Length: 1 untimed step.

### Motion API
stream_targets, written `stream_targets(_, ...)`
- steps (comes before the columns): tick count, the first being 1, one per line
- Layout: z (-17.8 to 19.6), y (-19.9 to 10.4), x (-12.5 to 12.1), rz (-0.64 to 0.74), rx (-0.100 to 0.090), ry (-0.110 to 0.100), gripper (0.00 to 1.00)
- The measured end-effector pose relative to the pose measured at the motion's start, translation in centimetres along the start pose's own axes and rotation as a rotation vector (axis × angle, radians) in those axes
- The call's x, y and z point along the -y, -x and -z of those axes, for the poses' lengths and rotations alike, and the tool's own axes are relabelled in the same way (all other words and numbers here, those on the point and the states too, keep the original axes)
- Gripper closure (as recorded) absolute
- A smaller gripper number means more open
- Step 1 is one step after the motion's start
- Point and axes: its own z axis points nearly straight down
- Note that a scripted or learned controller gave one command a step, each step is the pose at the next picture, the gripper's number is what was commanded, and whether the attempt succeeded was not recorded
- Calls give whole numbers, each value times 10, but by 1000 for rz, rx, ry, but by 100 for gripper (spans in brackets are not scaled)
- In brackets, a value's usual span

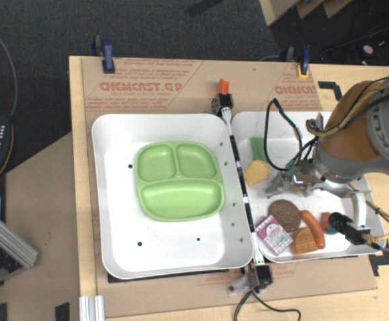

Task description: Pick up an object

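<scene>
Camera view: fixed overhead, slanted, both bins on the bench.
My arm [358, 136]: reaches in from the right, grey with an orange band, wrist over the right bin [275, 120].
My gripper [295, 179]: low inside the right bin, above the middle of its floor; I cannot tell its opening from this angle, nor whether anything is in it.
Left bin [114, 179]: holds a green divided plate [179, 180] with three compartments, lying flat near the bin centre.
Yellow item [256, 172]: left part of the right bin, just beside my gripper.
Green item [259, 148]: behind the yellow item, near the bin's far wall.
Brown round item [285, 212]: near the front of the right bin.
Pink packet [273, 235]: front left corner, touching the brown round item.
Orange sausage-like item [313, 224]: to the right of the brown round item.
</scene>
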Motion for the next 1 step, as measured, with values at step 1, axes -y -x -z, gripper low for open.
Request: stream_targets(1,-6,-5,-88,-4,13,25,0)
